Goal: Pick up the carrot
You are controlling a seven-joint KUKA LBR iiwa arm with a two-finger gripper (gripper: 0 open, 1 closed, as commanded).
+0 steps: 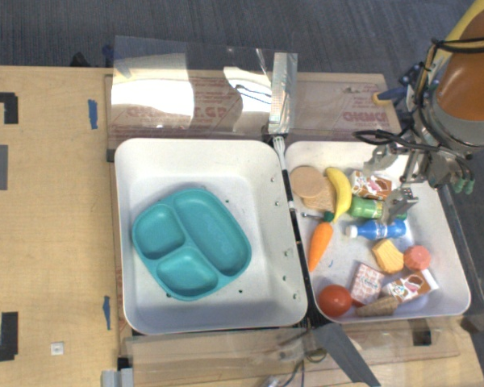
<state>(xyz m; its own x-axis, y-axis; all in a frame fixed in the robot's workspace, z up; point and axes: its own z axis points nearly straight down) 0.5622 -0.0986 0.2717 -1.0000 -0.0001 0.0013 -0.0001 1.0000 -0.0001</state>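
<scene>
Here the two white bins are sitting side by side on the bench, the left bin (137, 164) holding a teal divided plate (191, 243) and the right bin (456, 289) crowded with toy food. The arm (464, 95) is reaching in from the right, its gripper (402, 202) hanging over the upper right part of the right bin, above a green bottle (365, 209) and a blue bottle (383, 230). Whether the fingers are spread or closed I cannot tell, and nothing is showing between them. The carrot (319, 245) is lying at the bin's left side, tilted, its green top touching the banana (339, 190), with a tomato (335, 300) near its tip. The pick seems to be at the approach step. Next the gripper likely needs to be travelling left and coming down across the carrot's body, avoiding the banana and the bin wall.
</scene>
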